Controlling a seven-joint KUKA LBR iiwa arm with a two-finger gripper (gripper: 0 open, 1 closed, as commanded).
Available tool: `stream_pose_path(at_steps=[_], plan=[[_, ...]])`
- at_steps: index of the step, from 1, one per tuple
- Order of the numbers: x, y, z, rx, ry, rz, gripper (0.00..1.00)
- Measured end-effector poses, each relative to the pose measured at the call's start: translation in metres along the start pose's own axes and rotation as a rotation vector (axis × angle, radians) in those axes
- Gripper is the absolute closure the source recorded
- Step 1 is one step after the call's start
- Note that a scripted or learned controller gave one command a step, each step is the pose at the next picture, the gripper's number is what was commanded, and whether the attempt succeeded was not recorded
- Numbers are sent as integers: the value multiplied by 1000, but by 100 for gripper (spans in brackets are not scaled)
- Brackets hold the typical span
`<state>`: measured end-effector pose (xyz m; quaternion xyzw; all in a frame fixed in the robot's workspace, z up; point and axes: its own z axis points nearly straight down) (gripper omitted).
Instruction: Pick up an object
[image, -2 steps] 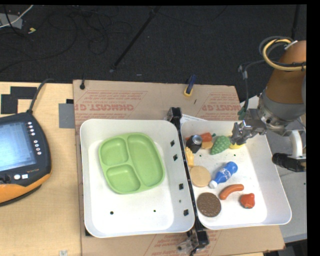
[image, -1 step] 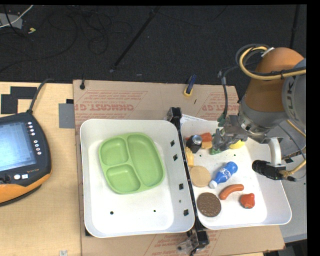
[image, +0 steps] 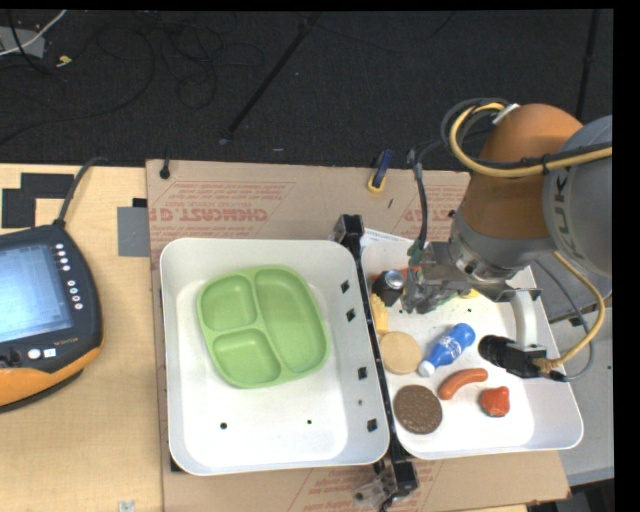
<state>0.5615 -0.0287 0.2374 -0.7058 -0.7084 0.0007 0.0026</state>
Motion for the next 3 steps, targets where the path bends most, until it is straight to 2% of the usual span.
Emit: stream_pose_path(at_steps=[1,2,3], plan=[[13,-13,14,1,-2,3,100],[21,-10,21,1,-2,4,100],[16,-6,5,-2,-3,4,100]])
